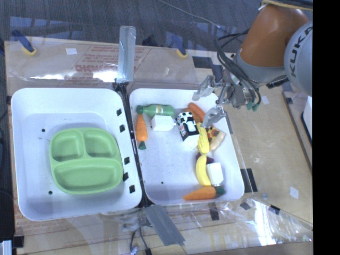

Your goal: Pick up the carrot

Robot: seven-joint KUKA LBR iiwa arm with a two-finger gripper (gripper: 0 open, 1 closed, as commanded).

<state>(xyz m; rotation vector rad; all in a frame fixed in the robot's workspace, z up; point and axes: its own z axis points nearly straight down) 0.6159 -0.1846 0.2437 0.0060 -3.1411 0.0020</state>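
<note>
Tapered orange carrot (200, 194) at right bin's (159, 187) near wall; metal gripper (208, 103) above.

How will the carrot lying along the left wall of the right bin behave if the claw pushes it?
The carrot looks like rigid moulded plastic, so probably stiff and light. Its rounded, tapered body may roll or pivot rather than slide straight. Lying against the bin wall, it may prove awkward to grip.
</note>
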